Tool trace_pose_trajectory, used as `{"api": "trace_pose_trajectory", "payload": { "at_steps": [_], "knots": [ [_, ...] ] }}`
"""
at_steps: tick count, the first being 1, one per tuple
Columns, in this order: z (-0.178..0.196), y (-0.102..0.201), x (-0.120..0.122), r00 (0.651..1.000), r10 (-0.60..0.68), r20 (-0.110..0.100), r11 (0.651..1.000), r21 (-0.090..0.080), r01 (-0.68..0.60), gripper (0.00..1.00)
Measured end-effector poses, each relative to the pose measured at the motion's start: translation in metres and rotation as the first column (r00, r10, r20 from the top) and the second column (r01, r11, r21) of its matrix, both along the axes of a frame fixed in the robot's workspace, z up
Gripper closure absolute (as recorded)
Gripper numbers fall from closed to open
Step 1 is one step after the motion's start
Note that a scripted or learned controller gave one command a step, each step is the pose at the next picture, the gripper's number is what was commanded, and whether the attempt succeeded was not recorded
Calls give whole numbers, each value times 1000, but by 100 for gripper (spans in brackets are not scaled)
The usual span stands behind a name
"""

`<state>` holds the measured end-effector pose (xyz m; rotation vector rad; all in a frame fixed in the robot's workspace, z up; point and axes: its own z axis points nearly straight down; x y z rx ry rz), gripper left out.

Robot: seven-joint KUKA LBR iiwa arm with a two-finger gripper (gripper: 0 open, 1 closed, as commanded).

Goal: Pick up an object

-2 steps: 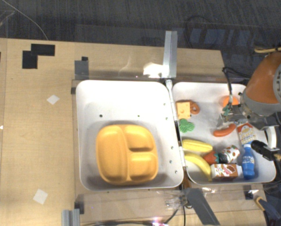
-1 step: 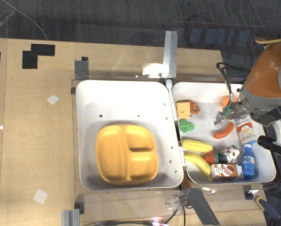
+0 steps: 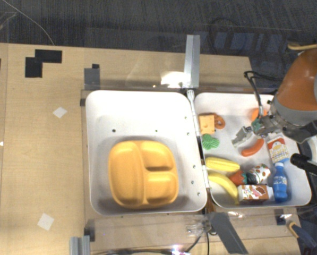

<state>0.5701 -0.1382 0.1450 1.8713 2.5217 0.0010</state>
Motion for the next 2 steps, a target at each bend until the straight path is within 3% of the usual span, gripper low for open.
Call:
{"api": "trace_pose_trajectory", "payload": {
  "at_steps": [1,2],
  "knots": [
    [-58,-3,40,995,-103,8,995,-1,103,0],
    [-57,52,55,988,157,9,988,-1,-157,0]
  ]
}}
